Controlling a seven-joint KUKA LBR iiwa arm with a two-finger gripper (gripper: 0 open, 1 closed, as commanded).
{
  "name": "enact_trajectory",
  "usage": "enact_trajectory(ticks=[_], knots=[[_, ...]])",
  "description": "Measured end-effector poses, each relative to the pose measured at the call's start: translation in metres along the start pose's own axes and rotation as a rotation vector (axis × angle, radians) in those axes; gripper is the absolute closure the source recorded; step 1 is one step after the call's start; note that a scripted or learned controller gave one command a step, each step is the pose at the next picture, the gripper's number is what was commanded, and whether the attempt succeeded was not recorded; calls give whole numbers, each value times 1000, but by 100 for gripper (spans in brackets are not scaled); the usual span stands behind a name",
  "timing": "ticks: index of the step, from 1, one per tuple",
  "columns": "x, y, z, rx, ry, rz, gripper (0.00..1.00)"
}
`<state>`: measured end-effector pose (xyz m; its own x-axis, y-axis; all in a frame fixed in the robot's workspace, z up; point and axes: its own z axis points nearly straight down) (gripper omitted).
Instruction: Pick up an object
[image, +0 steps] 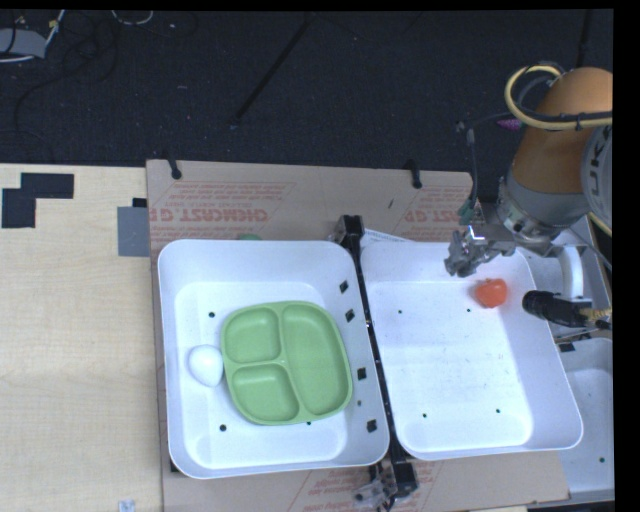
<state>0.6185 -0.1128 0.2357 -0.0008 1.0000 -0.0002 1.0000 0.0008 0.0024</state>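
**Hand Positioned Near Target, Pre-Grasp**

Hand (465, 255) sits at the upper right of the frame, over the right bin (470, 420), just left of the red object (491, 292). Finger opening cannot be determined; nothing visibly held. Judged step: approach. Next move requires shifting right-downward onto the object, then descending.

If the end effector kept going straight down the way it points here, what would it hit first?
Probably the bare white floor of the right-hand bin near its far edge. The end effector hangs left of the small orange-red round object, apparently apart from it, though depth is hard to judge.
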Motion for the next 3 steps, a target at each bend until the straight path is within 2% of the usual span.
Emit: enact_trajectory(ticks=[3], knots=[[137,-46,-6,8,2,-3,100]])
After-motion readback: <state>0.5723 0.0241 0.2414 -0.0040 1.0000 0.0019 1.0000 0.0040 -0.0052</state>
